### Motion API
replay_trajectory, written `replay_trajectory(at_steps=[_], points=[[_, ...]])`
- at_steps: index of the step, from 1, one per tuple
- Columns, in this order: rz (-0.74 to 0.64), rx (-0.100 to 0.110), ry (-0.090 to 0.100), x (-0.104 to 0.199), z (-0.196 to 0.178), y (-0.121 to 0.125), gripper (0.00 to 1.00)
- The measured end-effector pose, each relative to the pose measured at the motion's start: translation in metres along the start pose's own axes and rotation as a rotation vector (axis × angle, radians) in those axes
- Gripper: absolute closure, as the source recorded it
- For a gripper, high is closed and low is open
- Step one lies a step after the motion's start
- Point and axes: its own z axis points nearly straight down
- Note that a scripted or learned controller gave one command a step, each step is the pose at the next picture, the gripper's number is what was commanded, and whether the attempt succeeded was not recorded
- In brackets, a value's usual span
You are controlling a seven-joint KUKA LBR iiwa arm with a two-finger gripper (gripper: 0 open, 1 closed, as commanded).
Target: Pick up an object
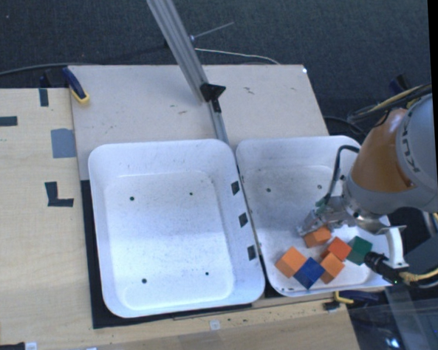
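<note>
Fingers (pixel 316 224) blurred above orange block (pixel 318 237).

camera: fixed overhead | slanted down | both bins (pixel 237 162) framed

blocks (pixel 313 259) in right bin (pixel 278 167)

A metal rail (pixel 185 50) slants over the bench toward the left bin (pixel 100 170), a yellow-handled clamp (pixel 75 85) well apart
</note>
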Motion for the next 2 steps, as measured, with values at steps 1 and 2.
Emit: replay_trajectory(at_steps=[1,2], points=[[0.001,-0.012,-0.008,0.016,0.004,0.009,1.00],[-0.005,-0.012,-0.001,0.084,-0.095,0.060,1.00]])
